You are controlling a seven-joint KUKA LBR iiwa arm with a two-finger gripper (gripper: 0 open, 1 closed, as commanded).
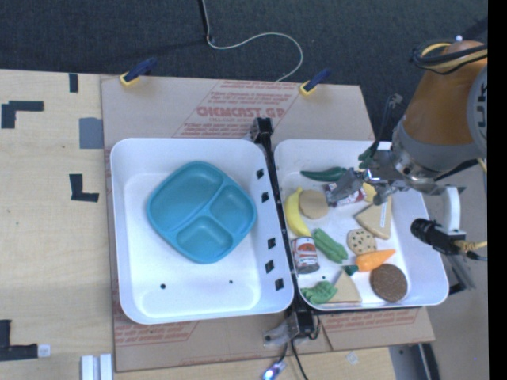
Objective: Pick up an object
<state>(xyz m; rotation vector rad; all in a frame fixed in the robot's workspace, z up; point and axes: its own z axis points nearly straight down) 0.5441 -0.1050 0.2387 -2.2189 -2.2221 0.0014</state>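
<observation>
My gripper (354, 187) hangs low over the upper middle of the right bin (432, 236), reaching in from the right. Just left of it lie a tan round bun (314, 205) and a banana (295, 213). A dark green pepper (323, 173) lies above them, close to the gripper's tip. A tan wedge (375, 221) sits right under the wrist. Further down are a chip cookie (360, 240), a carrot (374, 260), a green pickle (329, 245), a small can (306, 255) and a brown round cookie (389, 283). I see nothing clearly held.
The left bin (139, 283) holds a blue divided plate (202, 210). A black divider (272, 212) with clips separates the bins. A green leaf (319, 293) and a sandwich triangle (345, 290) lie at the right bin's front. A black fitting (432, 233) sticks out at the right rim.
</observation>
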